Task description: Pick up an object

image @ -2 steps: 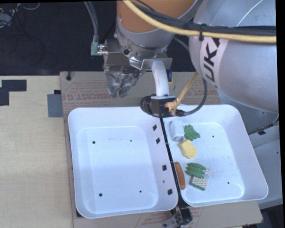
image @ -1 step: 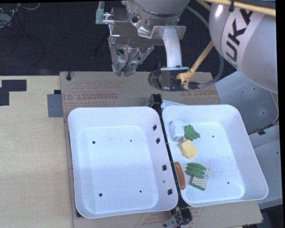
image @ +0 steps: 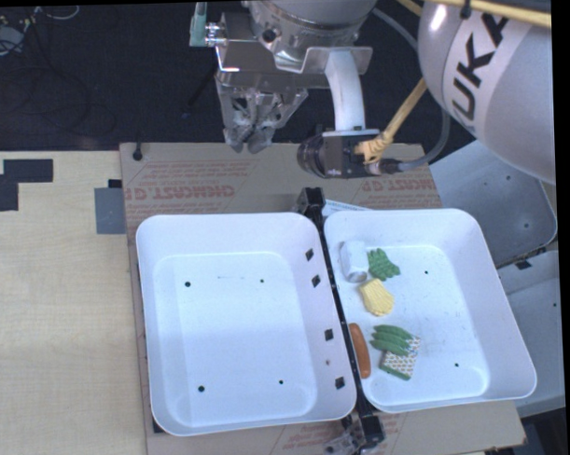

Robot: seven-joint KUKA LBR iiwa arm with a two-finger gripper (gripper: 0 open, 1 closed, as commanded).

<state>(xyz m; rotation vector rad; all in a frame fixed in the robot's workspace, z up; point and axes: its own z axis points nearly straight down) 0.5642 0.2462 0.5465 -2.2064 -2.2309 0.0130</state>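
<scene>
Tan bench with 2 shallow white plastic bins: grey two-finger gripper, fingers together and empty, should descend onto isolated yellow toy at right bin's left side.

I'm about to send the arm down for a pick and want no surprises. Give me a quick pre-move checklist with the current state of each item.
1. Gripper raised above the bench, behind the bins: ok.
2. Gripper carrying nothing: ok, nothing shows under it.
3. Targets present in the right bin: ok. White cylinder, green piece, yellow piece, orange stick, green pods on a checkered piece.
4. Targets spaced for a clean grasp: not ok, they crowd together near the divider wall.
5. Gripper lined up over a target: not ok, it hangs nearer the left bin.
6. Finger opening: cannot tell.
</scene>
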